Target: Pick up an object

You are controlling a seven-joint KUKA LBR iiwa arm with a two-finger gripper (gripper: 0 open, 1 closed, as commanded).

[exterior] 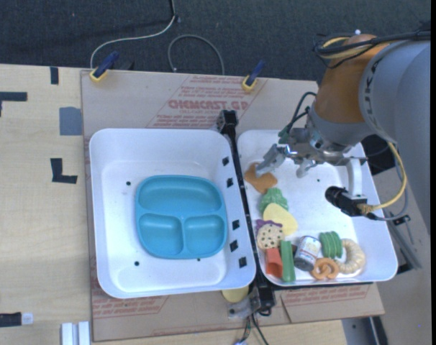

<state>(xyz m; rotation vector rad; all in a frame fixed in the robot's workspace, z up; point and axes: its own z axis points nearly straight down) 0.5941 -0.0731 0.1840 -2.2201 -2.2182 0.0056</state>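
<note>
Orange-brown toy (260, 180) just below-left — end effector (288, 161)

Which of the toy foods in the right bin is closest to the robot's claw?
The brown piece at the top of the pile, just below the gripper. The green and yellow pieces lie farther down.

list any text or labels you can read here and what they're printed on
"CHEMCAST GP" in red capitals, printed repeatedly on the brown protective sheet under the two white bins; the clearest copy sits just above the left bin.
Smaller red print around it on the same sheet: too blurred to read.
Label on the small can in the right bin: too small to read.
Nothing else carries readable text.
</note>
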